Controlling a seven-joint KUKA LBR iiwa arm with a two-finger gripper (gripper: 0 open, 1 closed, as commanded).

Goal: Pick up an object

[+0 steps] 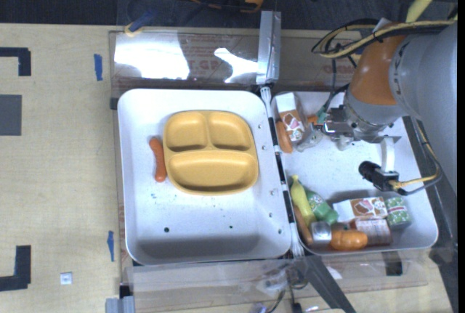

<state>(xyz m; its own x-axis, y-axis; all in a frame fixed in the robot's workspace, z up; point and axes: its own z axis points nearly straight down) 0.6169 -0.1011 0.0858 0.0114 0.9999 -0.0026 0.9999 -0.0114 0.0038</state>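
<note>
Reaching in from the right, our gripper hung low in the right bin, beside a small carton at its far left corner; we could not tell how the tool stood.

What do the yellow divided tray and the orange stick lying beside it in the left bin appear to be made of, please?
The yellow divided tray looks like moulded plastic with a smooth, slightly glossy finish: rounded compartment ridges and soft highlights. The orange stick seems plastic too, probably a toy carrot or sausage, uniformly coloured; the picture leaves rubber possible.
</note>
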